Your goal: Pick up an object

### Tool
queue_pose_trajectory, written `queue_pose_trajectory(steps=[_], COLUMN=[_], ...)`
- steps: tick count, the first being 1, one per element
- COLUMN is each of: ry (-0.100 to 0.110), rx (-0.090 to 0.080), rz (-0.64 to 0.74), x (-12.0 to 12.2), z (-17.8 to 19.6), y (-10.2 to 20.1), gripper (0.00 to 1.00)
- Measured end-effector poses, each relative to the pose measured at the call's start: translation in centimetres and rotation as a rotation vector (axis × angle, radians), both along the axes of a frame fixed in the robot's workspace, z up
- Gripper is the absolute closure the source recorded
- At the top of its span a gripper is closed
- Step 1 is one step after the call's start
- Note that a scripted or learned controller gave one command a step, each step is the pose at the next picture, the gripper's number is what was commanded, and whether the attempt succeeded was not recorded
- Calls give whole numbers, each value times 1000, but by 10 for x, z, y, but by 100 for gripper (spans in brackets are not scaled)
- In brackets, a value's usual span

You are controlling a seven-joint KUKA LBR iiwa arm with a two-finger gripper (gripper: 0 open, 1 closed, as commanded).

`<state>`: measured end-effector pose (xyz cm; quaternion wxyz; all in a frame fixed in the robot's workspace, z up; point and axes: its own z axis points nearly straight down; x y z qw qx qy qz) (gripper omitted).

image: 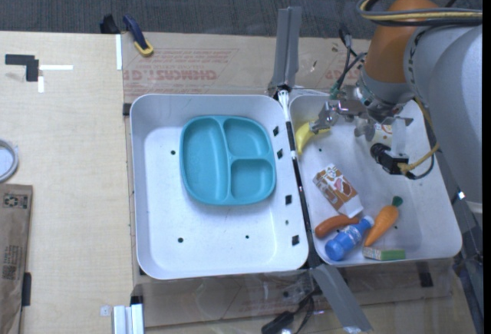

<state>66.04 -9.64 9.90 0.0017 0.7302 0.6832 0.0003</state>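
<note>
In your right bin (430, 244), nearest you, a green bar (383, 253), blue bottle (343, 242), toy carrot (383, 223), sausage (332, 226) and snack packet (337, 188) lie loosely scattered as picking targets. Beyond, the gripper (328, 117) hangs at the far corner beside the yellow banana (302, 136); you cannot tell how its jaws stand or whether they grasp it. The blue divided plate (228, 160) fills the left bin (153, 194).

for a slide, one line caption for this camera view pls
KUKA arm's gripper poised beside a banana in the right bin; blue divided plate in the left bin.
</note>
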Motion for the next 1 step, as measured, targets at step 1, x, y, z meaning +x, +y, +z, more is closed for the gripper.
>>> queue_pose_trajectory(steps=[1], ry=[1], rx=[1], rz=[1], x=[0], z=[9], y=[0], gripper=[100])
